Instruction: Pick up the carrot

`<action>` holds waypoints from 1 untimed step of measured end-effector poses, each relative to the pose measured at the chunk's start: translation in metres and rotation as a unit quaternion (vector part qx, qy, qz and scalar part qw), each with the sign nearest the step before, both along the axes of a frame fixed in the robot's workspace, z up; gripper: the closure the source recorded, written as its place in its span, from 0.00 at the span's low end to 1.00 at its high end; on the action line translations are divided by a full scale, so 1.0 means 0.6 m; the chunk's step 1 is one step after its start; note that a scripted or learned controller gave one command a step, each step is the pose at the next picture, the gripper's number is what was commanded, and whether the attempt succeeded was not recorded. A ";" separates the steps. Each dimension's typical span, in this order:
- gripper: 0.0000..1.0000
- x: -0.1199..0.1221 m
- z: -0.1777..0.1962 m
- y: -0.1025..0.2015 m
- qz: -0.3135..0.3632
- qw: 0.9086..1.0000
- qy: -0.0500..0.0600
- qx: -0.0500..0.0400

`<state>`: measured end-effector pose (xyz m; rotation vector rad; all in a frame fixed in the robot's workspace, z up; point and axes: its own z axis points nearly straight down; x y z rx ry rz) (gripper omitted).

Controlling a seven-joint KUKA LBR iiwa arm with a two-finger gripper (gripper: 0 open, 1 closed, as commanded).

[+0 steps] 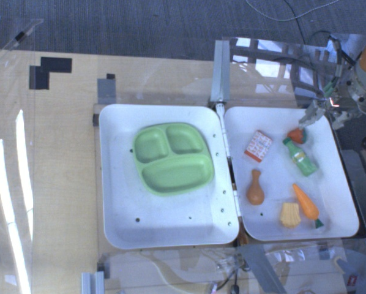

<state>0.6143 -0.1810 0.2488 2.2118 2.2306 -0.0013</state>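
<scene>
— Down at the near right corner of the right bin, that's the carrot: an orange toy, thick end up toward the middle of the bin, tapering to a small dark green tip right by the bin's front rim. It lies at a slant, just beside a yellow corn piece.

— Can you read anything on the things around it?

— Not really. The little red and white box has printing on its face, but it's too small to make out. The green bottle has a pale label, also unreadable. Between them, lower down, is a brown toy drumstick.

— And the gripper?

— The gripper hangs over the far right corner of that bin, above something small and red-orange at the bottle's cap end. It is well apart from the carrot. Whether its fingers are apart or together, I can't tell from here.

— What about the rest of the bench?

— Light wood top, with clear panels that catch the glare on the left. The left bin holds a green divided plate with three compartments. Past the bench there's grey carpet and a thin cable looping across it.
</scene>
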 end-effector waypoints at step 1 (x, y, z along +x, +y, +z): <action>0.00 -0.098 -0.167 -0.041 0.041 0.999 0.000 0.000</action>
